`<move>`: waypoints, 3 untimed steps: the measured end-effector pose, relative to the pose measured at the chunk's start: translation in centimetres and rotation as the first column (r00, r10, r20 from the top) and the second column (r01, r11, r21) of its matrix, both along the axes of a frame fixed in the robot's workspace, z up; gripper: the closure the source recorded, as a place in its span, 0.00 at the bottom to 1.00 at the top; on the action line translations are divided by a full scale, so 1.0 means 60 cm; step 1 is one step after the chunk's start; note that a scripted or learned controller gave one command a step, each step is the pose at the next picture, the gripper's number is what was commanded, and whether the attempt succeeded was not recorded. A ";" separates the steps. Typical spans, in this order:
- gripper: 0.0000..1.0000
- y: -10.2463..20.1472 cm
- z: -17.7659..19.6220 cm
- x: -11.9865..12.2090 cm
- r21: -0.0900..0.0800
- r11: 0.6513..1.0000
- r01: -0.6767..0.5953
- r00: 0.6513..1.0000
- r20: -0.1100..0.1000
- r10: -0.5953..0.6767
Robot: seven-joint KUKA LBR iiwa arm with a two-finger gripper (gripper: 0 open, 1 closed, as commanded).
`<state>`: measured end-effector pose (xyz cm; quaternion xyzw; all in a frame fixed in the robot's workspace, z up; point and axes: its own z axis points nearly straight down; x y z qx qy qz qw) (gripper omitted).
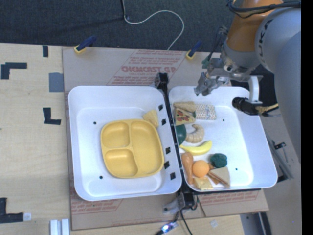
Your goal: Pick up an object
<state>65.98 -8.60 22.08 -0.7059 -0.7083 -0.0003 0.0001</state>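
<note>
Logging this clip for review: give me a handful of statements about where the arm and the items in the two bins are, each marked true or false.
1. The yellow divided tray lies in the left bin. True.
2. The hand hangs above the far edge of the right bin. True.
3. The hand holds the banana between its fingers. False: the banana lies in the right bin, well apart from the hand.
4. The orange ball sits on the yellow divided tray. False: it lies in the right bin, near its front left corner.
5. The toy foods crowd the left side of the right bin. True.
</note>
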 end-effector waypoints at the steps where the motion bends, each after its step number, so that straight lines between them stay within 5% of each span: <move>1: 1.00 0.001 0.021 -0.010 0.000 1.000 0.002 1.000 0.000 -0.002; 2: 1.00 -0.004 -0.013 -0.019 -0.002 1.000 0.003 1.000 -0.003 -0.003; 3: 1.00 0.009 0.019 -0.012 0.000 1.000 0.002 1.000 0.000 -0.002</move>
